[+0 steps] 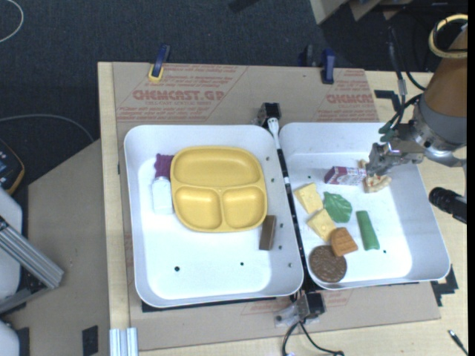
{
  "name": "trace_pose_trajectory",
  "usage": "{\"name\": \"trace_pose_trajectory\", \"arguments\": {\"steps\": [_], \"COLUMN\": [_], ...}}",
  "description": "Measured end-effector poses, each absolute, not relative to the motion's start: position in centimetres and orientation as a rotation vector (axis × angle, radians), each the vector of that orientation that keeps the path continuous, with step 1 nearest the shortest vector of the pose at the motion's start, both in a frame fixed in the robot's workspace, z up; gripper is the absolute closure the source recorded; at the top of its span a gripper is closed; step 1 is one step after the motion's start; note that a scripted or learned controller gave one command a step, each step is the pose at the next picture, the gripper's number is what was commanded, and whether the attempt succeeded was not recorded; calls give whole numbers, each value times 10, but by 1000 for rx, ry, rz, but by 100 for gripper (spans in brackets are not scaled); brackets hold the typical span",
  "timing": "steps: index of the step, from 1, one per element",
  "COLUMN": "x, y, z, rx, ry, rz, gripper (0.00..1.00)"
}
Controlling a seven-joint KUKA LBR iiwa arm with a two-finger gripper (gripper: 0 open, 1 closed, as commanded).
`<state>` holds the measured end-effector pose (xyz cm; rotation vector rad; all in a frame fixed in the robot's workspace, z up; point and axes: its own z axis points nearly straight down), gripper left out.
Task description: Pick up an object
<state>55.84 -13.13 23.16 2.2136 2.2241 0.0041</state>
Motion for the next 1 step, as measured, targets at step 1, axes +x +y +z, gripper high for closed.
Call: {"name": "trace_pose_trajectory", "arguments": {"steps": [1], "x": [586], "y": [-94], "z": [222], "rx": [2214], "ry": [2225], "rz": [4], "gripper": [100]}}
